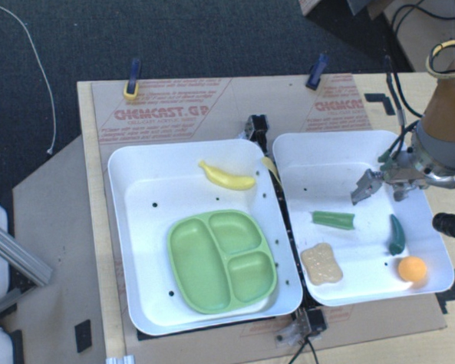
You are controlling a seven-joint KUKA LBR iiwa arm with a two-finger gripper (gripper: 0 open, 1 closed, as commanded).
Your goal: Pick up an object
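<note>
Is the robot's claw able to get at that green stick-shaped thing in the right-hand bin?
Probably yes. The gripper hangs over the right bin, up and to the right of the green stick, which lies alone on the floor, apart from the cracker.

The counter (208, 109) is topped with printed brown cardboard. Two white bins lie directly on it, the left bin (131, 245) at frame centre, the right bin (317, 145) just beside it.

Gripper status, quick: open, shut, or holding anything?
Gripper: open, holding nothing, above the right bin near the green pepper.
</note>
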